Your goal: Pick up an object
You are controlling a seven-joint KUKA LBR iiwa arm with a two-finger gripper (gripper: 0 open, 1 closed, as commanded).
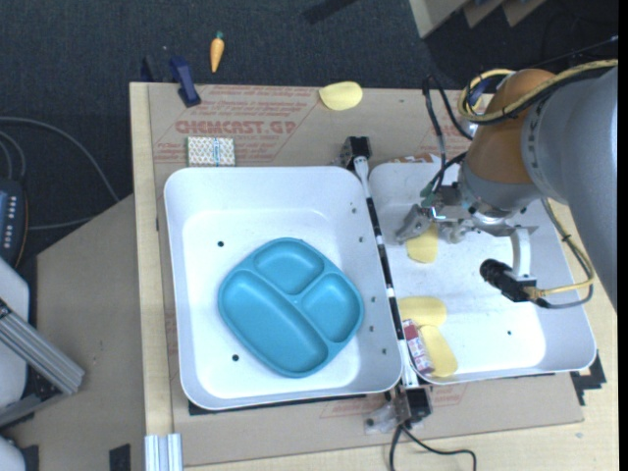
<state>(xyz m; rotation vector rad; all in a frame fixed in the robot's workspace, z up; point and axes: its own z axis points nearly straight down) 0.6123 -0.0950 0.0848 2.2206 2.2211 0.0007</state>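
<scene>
Blue tray [289, 305] in left bin [186, 214]

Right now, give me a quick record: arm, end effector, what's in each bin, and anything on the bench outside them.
arm: reaches in from the right over the right bin
end effector: low over a yellow piece
grip: unclear
right bin, near edge: yellow block, yellow piece over a red-and-white packet
left bin: blue tray
bench: yellow lump
</scene>
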